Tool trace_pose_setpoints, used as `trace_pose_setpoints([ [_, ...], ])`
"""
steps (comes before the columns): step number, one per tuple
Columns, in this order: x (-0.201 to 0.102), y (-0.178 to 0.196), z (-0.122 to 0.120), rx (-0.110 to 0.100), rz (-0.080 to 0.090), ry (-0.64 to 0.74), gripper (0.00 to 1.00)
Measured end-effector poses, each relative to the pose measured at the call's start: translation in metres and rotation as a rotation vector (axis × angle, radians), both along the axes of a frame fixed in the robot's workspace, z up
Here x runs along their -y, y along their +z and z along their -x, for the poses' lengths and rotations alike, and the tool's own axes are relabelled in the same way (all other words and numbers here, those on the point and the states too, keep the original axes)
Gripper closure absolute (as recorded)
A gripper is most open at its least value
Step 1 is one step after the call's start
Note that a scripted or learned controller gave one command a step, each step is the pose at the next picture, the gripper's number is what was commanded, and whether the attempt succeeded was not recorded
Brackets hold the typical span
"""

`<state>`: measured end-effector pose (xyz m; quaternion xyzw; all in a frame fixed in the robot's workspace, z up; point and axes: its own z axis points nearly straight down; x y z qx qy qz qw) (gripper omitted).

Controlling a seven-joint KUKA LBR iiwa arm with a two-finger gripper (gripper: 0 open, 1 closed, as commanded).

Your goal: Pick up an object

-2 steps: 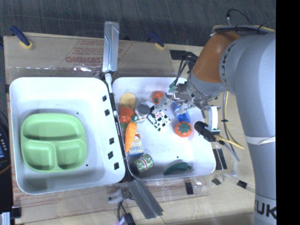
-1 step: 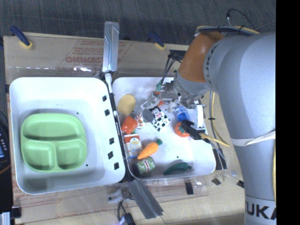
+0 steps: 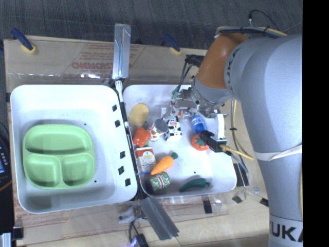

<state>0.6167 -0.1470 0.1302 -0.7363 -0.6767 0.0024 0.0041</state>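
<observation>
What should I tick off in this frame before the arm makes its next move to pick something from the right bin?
1. Gripper is over the right bin, where the objects lie: ok.
2. Something lies directly beneath it: ok, the black-and-white cow toy sits just below.
3. An object is between the fingers: cannot tell, the wrist hides them.
4. Target stands apart from its neighbours: not ok, the cow toy is crowded by a grey piece and the blue bottle nearby.
5. Easier targets exist: ok, the carrot and the green vegetable lie in the open.
6. Green tray in the left bin is out of the arm's way: ok.
</observation>
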Motion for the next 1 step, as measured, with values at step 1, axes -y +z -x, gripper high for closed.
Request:
trace_pose_setpoints([
  [1, -0.0828, 0.0870, 0.0158, 0.004, 0.003, -0.070, 1.00],
])
